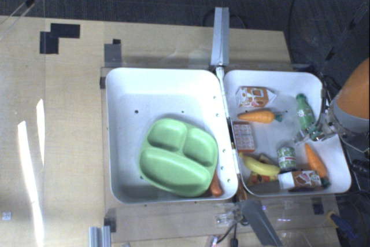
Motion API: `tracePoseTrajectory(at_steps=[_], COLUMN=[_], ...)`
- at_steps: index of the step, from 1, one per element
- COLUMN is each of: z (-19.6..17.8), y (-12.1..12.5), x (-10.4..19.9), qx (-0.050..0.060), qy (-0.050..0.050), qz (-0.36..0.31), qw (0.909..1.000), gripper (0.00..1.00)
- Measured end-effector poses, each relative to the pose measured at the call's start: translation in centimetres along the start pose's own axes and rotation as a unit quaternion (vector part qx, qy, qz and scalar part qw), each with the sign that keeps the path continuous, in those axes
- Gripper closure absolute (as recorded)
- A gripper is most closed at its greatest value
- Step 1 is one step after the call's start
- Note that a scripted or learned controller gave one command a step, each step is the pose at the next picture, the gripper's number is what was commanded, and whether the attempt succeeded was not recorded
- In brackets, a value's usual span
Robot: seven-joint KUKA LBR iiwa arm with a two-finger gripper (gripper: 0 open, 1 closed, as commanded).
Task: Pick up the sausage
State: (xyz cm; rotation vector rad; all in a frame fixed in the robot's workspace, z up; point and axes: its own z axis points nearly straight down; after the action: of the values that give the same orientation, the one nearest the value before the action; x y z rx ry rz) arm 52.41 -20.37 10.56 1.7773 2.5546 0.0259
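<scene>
- On the wooden bench (69,124), two white bins are sitting side by side, dark carpet lying beyond.
- Left bin (124,101) is holding a green tray (179,156); the sausage (215,187) is peeking out at its near right edge.
- Right bin (338,173) is holding carrots, a banana (260,167), a can (286,157) and a bottle (304,111).
- Gripper (317,133) is hanging over the right bin, fingers' state unclear.

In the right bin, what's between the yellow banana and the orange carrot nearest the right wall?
In the camera view, a small green can stands between the yellow banana and that orange carrot.
</scene>
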Motion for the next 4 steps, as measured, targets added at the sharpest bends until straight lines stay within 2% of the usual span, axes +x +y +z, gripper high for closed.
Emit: tracePoseTrajectory(at_steps=[1,2,3,4], z=[0.0,1.7,0.5,0.5], y=[0.0,0.5,0.8,0.8], x=[0.0,0.2,0.2,0.2], qx=[0.0,0.011,0.007,0.007], qy=[0.0,0.004,0.003,0.003], qz=[0.0,0.037,0.036,0.036], qw=[1.0,0.9993,0.9993,0.9993], gripper=[0.0,0.0,1.0,0.0])
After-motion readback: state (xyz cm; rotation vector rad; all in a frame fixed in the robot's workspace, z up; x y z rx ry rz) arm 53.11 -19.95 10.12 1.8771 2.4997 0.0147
